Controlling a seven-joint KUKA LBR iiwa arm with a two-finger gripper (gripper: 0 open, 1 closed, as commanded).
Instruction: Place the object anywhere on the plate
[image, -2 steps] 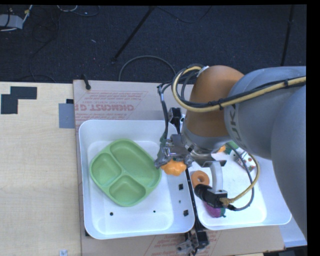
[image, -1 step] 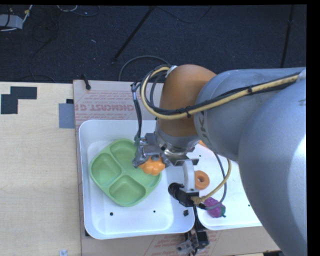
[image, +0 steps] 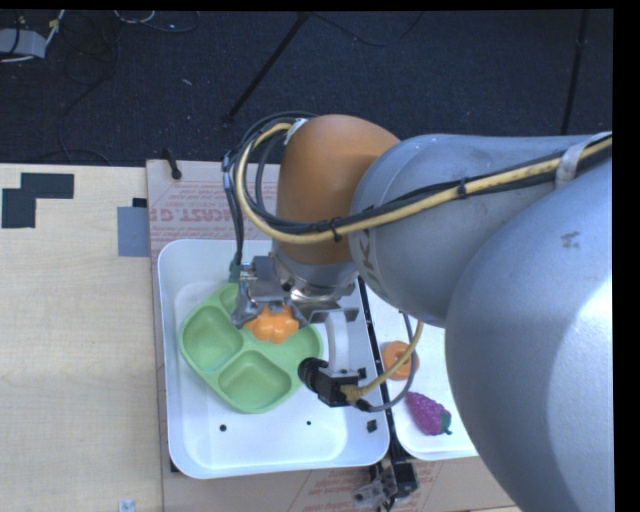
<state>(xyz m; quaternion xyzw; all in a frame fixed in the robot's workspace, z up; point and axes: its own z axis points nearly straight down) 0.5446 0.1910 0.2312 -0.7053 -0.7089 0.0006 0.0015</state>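
1. One green divided plate (image: 225, 350), three compartments, lying in left white bin (image: 190, 440); second white bin (image: 445, 450) alongside, to the right, largely hidden under arm.
2. One orange toy object (image: 272, 324), lumpy, pumpkin-like, seen directly over plate's upper right compartment, just under gripper (image: 262, 305). Touching plate or hanging just above it: cannot tell.
3. Gripper low over plate, at the object's top; spread or pressed together, pinching object or not: cannot tell, wrist and cables masking the tips.
4. Task progress, judged: object brought to plate, placement nearly complete or just complete; remaining, release if not yet made, then withdrawal of arm.
5. Two further toys in right bin: one orange round fruit (image: 398, 358), one purple grape-like cluster (image: 428, 412), well apart from plate.
6. One arm, grey with orange band (image: 325, 170), reaching from the right across both bins; light wooden surface (image: 70, 330) at left.
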